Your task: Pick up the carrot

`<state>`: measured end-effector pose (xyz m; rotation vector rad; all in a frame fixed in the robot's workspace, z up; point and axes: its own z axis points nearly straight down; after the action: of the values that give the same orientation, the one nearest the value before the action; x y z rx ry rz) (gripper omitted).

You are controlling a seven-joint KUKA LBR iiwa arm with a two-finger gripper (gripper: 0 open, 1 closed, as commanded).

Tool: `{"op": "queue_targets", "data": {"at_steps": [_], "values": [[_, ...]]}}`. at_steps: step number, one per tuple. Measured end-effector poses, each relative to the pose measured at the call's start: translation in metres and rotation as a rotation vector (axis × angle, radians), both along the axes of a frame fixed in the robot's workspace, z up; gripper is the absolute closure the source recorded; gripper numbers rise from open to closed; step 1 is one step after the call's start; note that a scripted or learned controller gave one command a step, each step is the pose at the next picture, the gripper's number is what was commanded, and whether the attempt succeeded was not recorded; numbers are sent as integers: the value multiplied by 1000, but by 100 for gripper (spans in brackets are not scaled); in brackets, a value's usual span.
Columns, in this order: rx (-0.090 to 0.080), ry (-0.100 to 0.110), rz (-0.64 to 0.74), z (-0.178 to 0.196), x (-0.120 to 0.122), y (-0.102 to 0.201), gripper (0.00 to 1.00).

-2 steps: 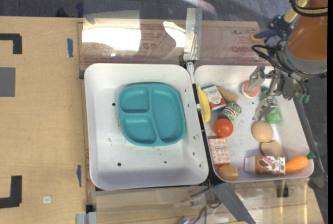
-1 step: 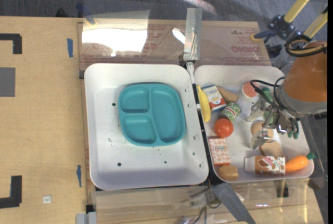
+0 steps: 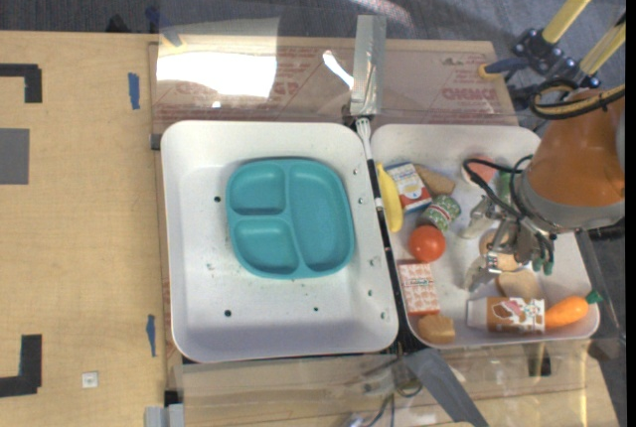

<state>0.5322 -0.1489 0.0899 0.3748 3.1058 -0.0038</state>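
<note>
Brown cardboard covers the bench (image 3: 70,246), and two shallow white plastic bins sit on it side by side so the arm can reach both. The left bin (image 3: 189,316) carries a teal tray (image 3: 291,216) with three compartments, smooth and rounded at the corners; it lies near the middle.

The right bin (image 3: 447,139) is crowded with small toy foods. The arm (image 3: 576,167), grey with an orange band, reaches over the bin's right edge, and its gripper (image 3: 492,261) hangs over the middle of the bin, pointing down. I cannot tell how its tool is set, because metal parts and cables blur together.

The carrot (image 3: 564,313) lies in the front right corner of the right bin, orange and tapered, with a bit of green at its right end. It touches a small bottle (image 3: 517,315) on its left. The gripper is near it but not over it, so I judge the pick is not yet done.

A red tomato (image 3: 427,243), a yellow banana (image 3: 391,202) along the left wall, and a small carton (image 3: 418,288) lie further left.
</note>
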Motion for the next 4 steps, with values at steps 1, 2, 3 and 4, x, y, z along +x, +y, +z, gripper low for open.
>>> {"op": "queue_targets", "data": {"at_steps": [1,2,3,4], "values": [[5,1,-343,-1,-17,-42,0],[3,-3,-348,-1,-49,-76,0],[8,-1,-371,0,-48,6,0],[-6,-22,221,3,-41,-2,0]]}}
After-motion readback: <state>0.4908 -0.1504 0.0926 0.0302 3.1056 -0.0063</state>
